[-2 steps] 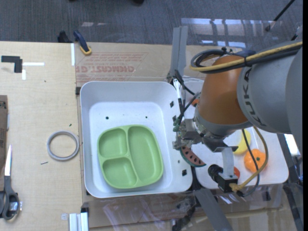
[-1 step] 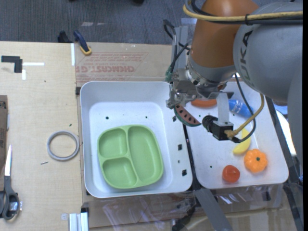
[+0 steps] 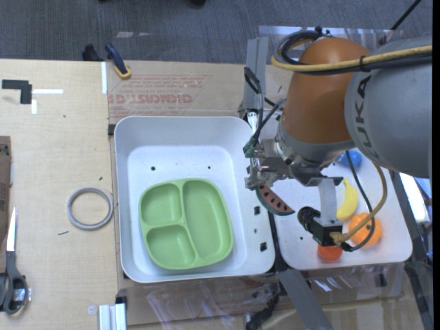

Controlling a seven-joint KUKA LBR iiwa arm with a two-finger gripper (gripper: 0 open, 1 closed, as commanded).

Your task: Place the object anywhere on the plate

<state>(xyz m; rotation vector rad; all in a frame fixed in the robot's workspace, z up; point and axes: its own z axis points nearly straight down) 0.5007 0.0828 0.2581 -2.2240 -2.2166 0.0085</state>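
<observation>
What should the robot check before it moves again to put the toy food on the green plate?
1. Green plate lies flat in the left bin: ok.
2. Plate's three compartments have room: ok.
3. Watermelon slice under the tool, at the right bin's left edge: ok.
4. Slice truly between the tool's fingers: cannot tell.
5. Banana, orange and red piece lie apart from the slice: ok.
6. Bin walls between slice and plate to cross: not ok yet.

Gripper (image 3: 263, 177) hangs above watermelon slice (image 3: 273, 201) in right bin (image 3: 392, 253); green plate (image 3: 185, 222) in left bin (image 3: 130, 184).
</observation>
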